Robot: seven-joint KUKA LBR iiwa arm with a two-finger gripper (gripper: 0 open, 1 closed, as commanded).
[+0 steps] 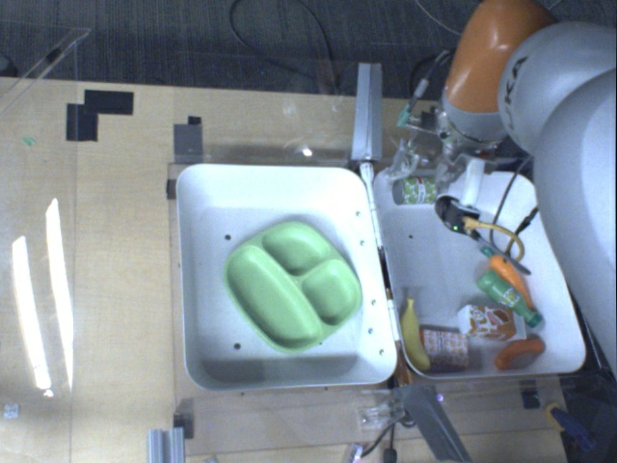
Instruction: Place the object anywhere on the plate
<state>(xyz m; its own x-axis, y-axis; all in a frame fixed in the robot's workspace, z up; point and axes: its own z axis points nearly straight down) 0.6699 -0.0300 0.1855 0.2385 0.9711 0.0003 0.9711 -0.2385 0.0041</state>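
End effector [421, 167] is hovering over the right bin's [559, 355] far corner near a green-labelled can [416, 192], its grip state impossible to tell; green plate [292, 284] is lying in the left bin [207, 258]

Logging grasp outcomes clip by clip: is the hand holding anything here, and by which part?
Cannot be told. The hand sits low in the right bin's far corner, at a green-and-white item; no hold shows at this angle.

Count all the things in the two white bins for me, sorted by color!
Green: 3 - plate, bottle, small can
Orange: 2 - carrot, orange-red piece
Yellow: 1 - banana
Brown: 2 - packet, small carton
Total: 8
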